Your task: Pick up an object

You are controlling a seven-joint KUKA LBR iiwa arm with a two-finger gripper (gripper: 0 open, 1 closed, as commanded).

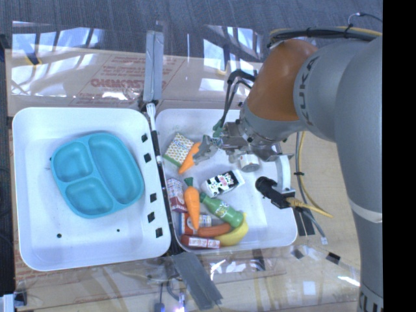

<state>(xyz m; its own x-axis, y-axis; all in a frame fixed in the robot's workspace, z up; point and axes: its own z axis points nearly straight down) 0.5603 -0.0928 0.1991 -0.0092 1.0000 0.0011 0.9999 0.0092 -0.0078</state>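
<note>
Orange carrot lies tilted in the right bin, touching the gripper, which hangs low over the clutter; whether its claw is released or clenched cannot be told.

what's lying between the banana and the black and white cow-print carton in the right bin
In the camera view, a green bottle lies between the banana and the cow-print carton, slanting across that gap in the right bin.

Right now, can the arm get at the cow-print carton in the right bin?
Probably yes. The cow-print carton lies on top in the right bin, nothing over it, with bare floor on its right side. The pincer hangs just above and left of it, so a short move should do.
</note>
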